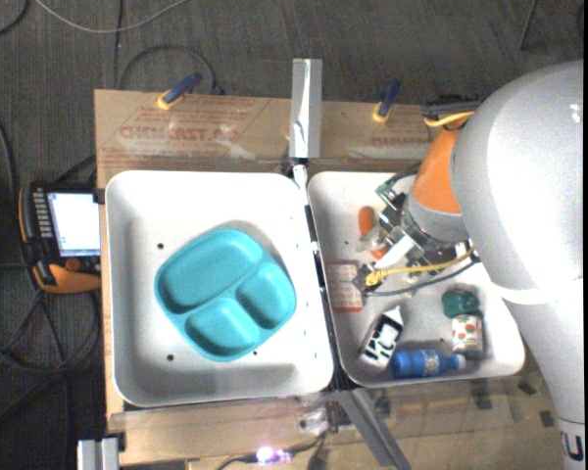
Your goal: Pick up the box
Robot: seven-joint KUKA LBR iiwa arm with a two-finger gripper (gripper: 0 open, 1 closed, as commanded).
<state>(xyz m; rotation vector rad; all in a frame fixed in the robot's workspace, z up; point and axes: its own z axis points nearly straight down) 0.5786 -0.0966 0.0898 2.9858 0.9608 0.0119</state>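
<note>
Looking down, you have the smooth grey arm (529,164) bulking over the right bin (323,223), its orange band above the wrist. In the left bin (127,262) lies a glossy teal three-compartment tray (225,292). The gripper (387,248) hangs low over the right bin's middle — you cannot tell how its jaws stand. The box (344,287), flat with a red-and-white label, lies by the bin's left wall, just beside the gripper. Near the front sit a blue bottle (423,362) and a black-and-white carton (382,336).

Brown bench (206,130), two white bins side by side, left bin (127,292), right bin (333,199)
</note>
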